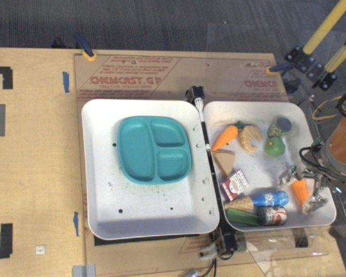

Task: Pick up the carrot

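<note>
Claw at four o'clock in the right bin, fingers spread, flanking a small orange piece and seemingly touching it; grasp not confirmable. Carrot at ten o'clock in the same bin, well apart from the claw, beside a croissant. Teal divided plate centred in the left bin.

Orange carrot, teal plate, white bins

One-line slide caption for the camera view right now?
Gripper low in the right bin, fingers astride an orange carrot-like piece; another carrot lies near the divider.
</note>
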Robot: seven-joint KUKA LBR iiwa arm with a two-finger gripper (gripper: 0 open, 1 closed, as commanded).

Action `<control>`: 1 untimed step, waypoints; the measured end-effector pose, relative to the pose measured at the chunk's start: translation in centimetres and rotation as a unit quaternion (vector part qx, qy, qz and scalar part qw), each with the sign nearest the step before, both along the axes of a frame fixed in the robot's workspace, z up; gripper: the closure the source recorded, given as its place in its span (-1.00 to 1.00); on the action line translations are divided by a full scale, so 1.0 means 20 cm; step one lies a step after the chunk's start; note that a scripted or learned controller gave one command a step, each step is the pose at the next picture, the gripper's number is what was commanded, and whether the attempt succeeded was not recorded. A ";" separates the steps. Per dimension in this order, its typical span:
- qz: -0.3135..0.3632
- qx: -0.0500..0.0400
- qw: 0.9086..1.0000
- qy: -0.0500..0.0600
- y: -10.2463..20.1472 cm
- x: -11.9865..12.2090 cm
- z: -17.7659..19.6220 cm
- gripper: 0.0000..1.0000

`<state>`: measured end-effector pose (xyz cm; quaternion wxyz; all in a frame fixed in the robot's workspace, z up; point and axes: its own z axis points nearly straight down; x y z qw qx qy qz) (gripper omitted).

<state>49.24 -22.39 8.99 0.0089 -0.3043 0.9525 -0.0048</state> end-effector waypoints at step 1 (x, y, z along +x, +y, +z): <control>0.001 0.000 1.000 -0.006 0.01 0.02 0.07 1.00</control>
